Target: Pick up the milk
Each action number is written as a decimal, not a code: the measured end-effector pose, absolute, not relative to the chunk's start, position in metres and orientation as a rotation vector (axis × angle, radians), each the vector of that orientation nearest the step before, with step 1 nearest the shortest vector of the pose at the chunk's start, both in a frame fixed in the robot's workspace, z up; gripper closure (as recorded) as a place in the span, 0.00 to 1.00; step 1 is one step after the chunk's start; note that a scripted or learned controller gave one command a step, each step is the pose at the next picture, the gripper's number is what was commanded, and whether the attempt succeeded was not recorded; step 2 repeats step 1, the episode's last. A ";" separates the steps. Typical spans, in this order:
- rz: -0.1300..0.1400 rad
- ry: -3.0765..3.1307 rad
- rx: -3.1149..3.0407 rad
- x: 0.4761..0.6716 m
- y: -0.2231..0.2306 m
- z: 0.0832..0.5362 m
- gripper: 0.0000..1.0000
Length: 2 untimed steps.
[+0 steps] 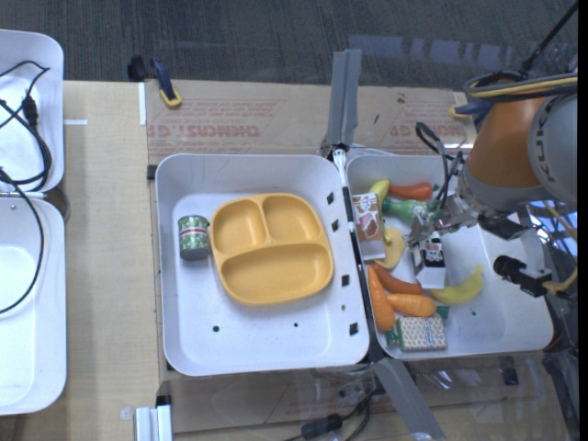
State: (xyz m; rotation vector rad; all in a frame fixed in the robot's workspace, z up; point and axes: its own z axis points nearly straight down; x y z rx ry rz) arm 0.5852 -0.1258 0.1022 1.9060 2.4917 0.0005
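Table (pixel 101 246): a pale wooden top with a sheet of cardboard under two white bins set side by side.
Arm (pixel 514 145): big grey and orange body reaching in from the right, hanging over the right bin's far half.
Left bin (pixel 266 338): holds a yellow divided plate (pixel 273 246) near its middle and a small green can (pixel 193 237) just beside the plate's left edge.
Right bin (pixel 514 324): crowded with toy food, and this is where the action is.
Banana (pixel 459 288): yellow, lying just right of the milk, close to touching it.
Carrots (pixel 390 297): orange pieces along the bin's left side, near the front.
Brown carton (pixel 368 217): flat against the wall between the bins.
Cracker box (pixel 423 334): at the front edge of the pile.
Milk (pixel 432 254): a small black-and-white carton, resting on the right bin's floor among the food, just below the tool.
Tool (pixel 432 228): right down over the milk's top end; from here I cannot tell whether it is wide or closed, nor whether it has the carton.
Progress: the reach looks done, I'd say, but the milk sits in the bin, so gripping and lifting are left.
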 end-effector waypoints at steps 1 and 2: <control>0.000 2.648 1.686 0.639 -0.107 0.177 1.00; 0.000 2.648 1.686 0.639 -0.107 0.177 1.00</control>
